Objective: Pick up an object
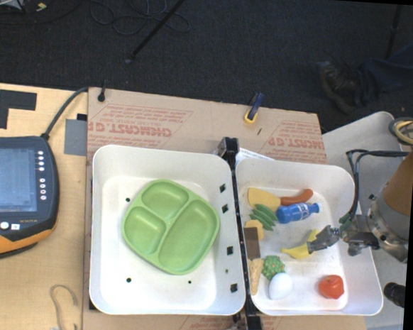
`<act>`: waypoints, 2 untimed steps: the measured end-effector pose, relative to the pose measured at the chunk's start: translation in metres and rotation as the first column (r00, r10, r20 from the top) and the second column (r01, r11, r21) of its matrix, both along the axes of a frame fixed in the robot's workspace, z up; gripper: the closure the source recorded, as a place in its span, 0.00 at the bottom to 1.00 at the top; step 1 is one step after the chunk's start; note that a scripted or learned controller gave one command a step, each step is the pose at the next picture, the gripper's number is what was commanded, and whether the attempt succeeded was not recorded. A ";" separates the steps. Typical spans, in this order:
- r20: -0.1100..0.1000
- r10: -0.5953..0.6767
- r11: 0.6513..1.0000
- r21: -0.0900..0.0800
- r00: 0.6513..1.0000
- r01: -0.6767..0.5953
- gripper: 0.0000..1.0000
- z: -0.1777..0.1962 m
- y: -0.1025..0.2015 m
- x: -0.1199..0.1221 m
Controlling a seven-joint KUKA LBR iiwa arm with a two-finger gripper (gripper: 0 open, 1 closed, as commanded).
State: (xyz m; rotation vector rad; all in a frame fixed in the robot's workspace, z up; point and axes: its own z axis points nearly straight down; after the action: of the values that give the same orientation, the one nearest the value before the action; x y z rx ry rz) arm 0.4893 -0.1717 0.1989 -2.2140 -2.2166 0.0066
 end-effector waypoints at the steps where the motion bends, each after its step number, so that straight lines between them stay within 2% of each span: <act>1: 0.002 0.000 1.000 0.000 1.000 0.000 0.00 -0.064 0.002 0.001; 2: 0.005 0.000 1.000 -0.002 1.000 0.000 0.00 -0.114 0.004 0.001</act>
State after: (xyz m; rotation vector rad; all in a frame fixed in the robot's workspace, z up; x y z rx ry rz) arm 0.4903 -0.1678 0.0849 -2.2177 -2.2193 0.0030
